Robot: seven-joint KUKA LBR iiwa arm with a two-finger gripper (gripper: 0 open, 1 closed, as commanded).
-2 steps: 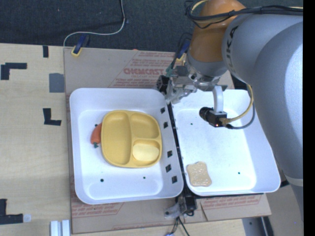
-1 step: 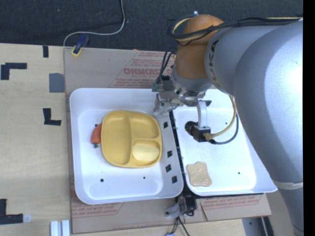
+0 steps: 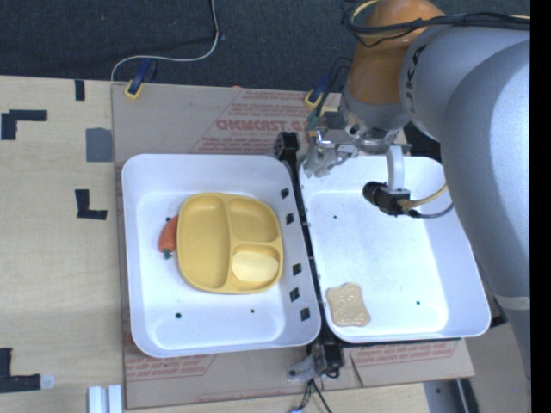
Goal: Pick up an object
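A yellow divided plate lies in the left bin. An orange-red object peeks out from under the plate's left edge, mostly hidden. A flat tan piece that looks like a cracker rests near the front of the right bin. My gripper hangs at the back left corner of the right bin, above the divider between the bins. It is far from the tan piece and the plate. Nothing shows held in it.
The grey arm fills the upper right and overhangs the right bin's back and right side. A black fitting with a cable hangs over the right bin's back. Black clips line the divider. Cardboard lies under the bins.
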